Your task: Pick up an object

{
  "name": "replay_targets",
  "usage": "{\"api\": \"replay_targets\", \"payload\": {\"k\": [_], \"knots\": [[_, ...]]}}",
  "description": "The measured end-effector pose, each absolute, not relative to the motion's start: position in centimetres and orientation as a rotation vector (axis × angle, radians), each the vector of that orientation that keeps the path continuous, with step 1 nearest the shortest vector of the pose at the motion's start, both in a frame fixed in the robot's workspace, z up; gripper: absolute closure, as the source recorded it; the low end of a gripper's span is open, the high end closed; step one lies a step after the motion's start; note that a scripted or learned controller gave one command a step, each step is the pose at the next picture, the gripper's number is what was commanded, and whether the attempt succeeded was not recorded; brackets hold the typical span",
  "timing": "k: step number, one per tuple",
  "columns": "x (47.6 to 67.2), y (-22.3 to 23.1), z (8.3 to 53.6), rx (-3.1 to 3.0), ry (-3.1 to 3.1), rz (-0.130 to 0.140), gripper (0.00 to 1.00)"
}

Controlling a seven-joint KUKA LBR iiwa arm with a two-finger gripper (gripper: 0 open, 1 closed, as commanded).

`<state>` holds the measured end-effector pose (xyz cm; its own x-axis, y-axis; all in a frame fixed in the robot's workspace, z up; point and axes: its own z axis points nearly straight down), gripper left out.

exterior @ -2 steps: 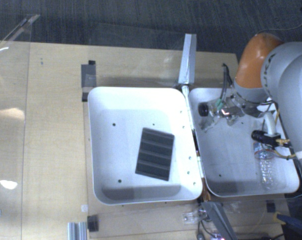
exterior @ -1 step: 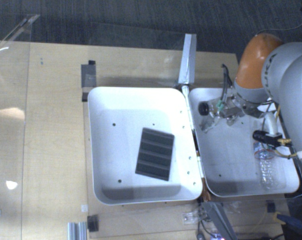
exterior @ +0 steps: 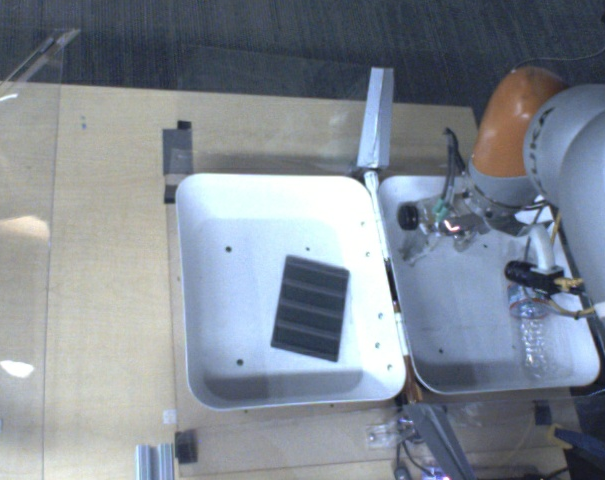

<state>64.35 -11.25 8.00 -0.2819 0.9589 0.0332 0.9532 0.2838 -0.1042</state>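
The gripper (exterior: 422, 230) hangs over the right bin (exterior: 462, 338); its jaws' state cannot be told. The dark ribbed block (exterior: 311, 307) lies at eight o'clock in the left bin (exterior: 222, 208), so closing here would likely catch nothing.

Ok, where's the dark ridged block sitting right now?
In the camera view the dark ridged block lies flat on the floor of the left bin, slightly right of its centre, apart from the gripper over the right bin.

Pale wooden bench (exterior: 82, 268) against dark grey carpet floor (exterior: 232, 8).
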Motion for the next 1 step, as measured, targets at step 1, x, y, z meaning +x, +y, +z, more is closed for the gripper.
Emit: {"api": "replay_targets", "payload": {"k": [1], "knots": [[64.13, -11.40, 8.07, -1.744, -2.503, 0.099, 0.00]]}}
